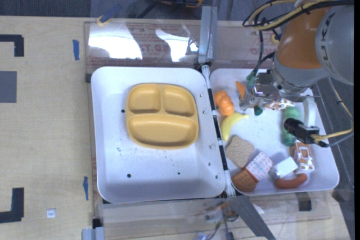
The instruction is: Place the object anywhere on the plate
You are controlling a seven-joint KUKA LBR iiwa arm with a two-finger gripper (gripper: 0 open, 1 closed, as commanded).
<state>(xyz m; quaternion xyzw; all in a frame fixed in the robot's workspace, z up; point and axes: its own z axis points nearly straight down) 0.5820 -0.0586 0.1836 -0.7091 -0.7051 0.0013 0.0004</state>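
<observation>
1. The gripper hung over the right bin; I could not tell its fingers' state.
2. The orange lay just left of them; the plate sat farther left.

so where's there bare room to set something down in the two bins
Left bin: bare floor all round the yellow plate, widest below it; all three plate compartments are free. Right bin: crowded with toy food, with the gripper over its top end.
</observation>
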